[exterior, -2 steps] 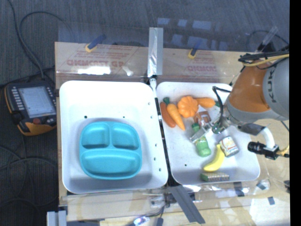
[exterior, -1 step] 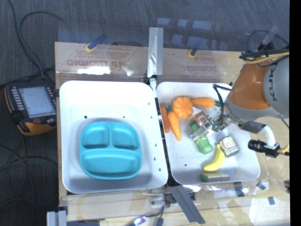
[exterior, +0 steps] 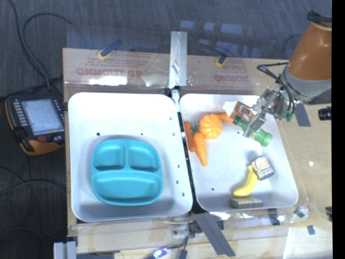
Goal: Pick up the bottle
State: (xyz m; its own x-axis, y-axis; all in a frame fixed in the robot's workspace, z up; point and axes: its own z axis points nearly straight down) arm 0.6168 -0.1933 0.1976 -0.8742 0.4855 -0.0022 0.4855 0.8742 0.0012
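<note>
The left bin (exterior: pixel 81 144) holds a blue divided plate (exterior: pixel 127 170); no writing on it reads. The right bin (exterior: pixel 285 190) holds a pumpkin (exterior: pixel 211 126), carrots (exterior: pixel 199 146) and banana (exterior: pixel 246 185). The green bottle (exterior: pixel 259 134) lies at its far right, beneath the gripper (exterior: pixel 257 116); whether the fingers grasp it, I cannot tell

2 bins (exterior: pixel 75 144), 1 plate (exterior: pixel 126 170), 2 carrots (exterior: pixel 199 147), 1 banana (exterior: pixel 246 185).

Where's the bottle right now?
The bottle lies in the right bin, near its upper right edge, just under the end effector, right of the orange pumpkin.
</note>
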